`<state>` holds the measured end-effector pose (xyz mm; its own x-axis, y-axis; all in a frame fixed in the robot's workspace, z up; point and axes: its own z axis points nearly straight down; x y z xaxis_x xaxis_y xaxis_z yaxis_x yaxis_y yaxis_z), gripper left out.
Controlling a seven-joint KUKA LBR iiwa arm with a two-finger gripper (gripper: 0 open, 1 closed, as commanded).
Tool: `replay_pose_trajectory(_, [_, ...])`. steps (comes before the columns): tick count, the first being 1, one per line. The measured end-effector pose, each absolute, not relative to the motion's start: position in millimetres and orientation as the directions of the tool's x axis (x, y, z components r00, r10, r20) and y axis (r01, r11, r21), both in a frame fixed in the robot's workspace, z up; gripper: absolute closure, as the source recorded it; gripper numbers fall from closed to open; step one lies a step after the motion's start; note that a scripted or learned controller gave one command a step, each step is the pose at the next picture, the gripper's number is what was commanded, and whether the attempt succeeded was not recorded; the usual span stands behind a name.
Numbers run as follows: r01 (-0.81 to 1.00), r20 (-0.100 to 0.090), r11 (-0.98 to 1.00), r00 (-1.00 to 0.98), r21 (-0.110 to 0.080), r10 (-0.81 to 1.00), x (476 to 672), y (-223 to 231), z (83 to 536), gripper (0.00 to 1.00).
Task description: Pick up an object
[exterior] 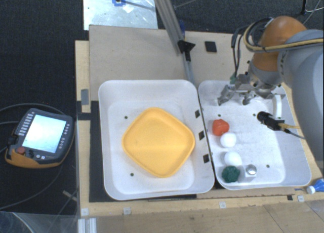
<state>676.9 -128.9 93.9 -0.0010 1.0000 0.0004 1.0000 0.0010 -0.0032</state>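
Observation:
The right bin holds a red ball, two white balls, a dark green ball and a small silver cylinder, lined up along its left and front sides. My gripper hangs over the back of this bin, behind the red ball and apart from it. Its fingers are spread open with nothing between them.
A yellow square plate lies in the left bin. A black fitting with a cable sits by the wrist over the right bin. A slanted metal pole stands behind the bins. A teach pendant lies at far left.

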Motion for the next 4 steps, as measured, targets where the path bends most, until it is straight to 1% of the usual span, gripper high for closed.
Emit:
replay_pose_trajectory(1, [1.0,-0.001,0.002,-0.002,0.003,1.0,678.8,-129,108,1.0])
replay_pose_trajectory(2, [1.0,-0.001,0.0,0.0,0.006,1.0,680.9,-133,171,1.0])
replay_pose_trajectory(3, [1.0,-0.001,0.001,-0.001,0.006,1.0,677.9,-131,233,1.0])
replay_pose_trajectory(4, [1.0,0.0,0.001,-0.001,0.003,1.0,678.5,-131,260,1.0])
